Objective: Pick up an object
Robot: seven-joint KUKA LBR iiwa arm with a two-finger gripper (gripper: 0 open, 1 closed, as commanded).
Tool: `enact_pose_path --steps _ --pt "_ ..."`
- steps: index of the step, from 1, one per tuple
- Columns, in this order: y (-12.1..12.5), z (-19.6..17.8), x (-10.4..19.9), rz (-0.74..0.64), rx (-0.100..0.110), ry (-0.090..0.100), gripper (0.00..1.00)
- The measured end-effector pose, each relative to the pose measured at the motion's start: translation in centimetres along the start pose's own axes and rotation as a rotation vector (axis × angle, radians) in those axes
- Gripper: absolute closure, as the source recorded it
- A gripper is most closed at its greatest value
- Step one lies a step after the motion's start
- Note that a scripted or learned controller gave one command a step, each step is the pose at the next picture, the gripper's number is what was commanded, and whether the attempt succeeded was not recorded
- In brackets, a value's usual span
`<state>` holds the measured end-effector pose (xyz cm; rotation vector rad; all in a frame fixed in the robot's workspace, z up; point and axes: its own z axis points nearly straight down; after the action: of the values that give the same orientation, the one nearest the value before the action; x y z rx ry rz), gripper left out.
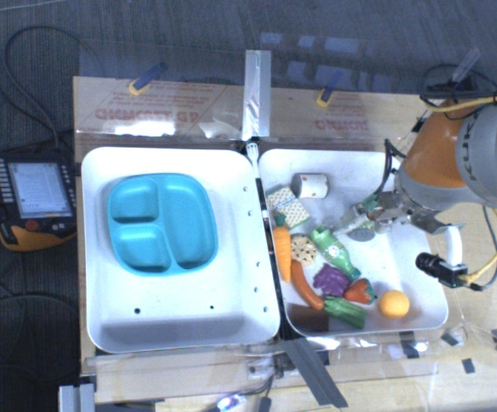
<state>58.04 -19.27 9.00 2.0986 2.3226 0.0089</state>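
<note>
A wooden bench (pixel 179 101) on dark carpet bears two white bins side by side, with a handheld control pendant (pixel 29 200) lying on the floor at far left. The left bin (pixel 179 316) holds a blue divided plate (pixel 160 221), while the right bin (pixel 420 316) holds a white cylinder (pixel 310 184), a checkered block (pixel 284 204), a carrot (pixel 281 245), a green bottle (pixel 334 251), a purple grape bunch (pixel 332 279) and an orange ball (pixel 393 304), all crowded toward its left and near side. The gripper (pixel 366 217) hangs low in the right bin's far right part, just beside the green bottle, and I cannot tell whether its jaws are spread or closed.
</note>
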Motion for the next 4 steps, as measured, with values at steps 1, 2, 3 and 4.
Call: enact_pose_path --steps 1,2,3,4 --pt "4.4 -0.1 -2.3 -0.022 0.001 0.016 0.00" --pt "1.0 -0.3 -1.9 -0.012 -0.006 0.009 0.00" --pt "3.7 -0.2 -2.3 0.010 0.001 0.015 0.00" --pt "1.6 -0.3 -2.1 0.016 -0.008 0.009 0.00"
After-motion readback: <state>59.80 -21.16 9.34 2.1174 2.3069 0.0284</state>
